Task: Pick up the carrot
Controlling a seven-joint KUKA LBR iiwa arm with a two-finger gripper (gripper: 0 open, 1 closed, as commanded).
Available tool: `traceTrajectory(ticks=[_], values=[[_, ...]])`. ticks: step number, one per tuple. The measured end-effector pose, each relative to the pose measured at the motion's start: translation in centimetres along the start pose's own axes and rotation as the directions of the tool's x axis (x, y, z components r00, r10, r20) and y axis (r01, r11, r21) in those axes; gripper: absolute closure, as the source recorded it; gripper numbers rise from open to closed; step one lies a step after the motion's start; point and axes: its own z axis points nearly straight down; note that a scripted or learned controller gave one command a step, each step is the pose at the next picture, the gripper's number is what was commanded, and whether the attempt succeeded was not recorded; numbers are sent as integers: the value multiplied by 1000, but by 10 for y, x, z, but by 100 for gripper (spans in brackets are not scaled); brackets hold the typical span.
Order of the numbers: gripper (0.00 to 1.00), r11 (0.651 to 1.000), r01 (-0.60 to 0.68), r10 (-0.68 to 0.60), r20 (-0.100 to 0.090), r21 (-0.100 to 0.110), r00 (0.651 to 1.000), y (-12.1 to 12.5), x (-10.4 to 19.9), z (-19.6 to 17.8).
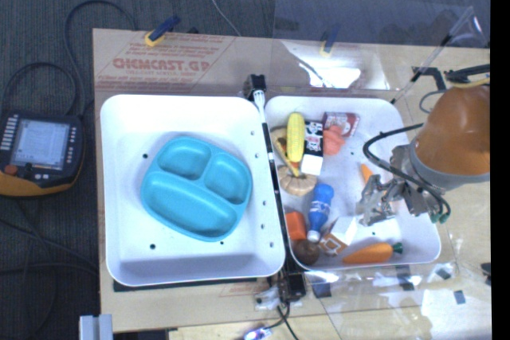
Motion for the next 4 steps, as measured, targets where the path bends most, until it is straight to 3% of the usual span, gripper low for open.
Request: traceTrajectory(ticks=[1,2,3,4], values=[[0,1000,0,0,-1,-1,1000,0,0,0],[100,1000,-1,1,3,2,1000,0,-2,-9],[0,1000,-1,1,2,1,1000,0,-2,-9],[0,999,-39,38,-31,-11,999,-11,-27,34]])
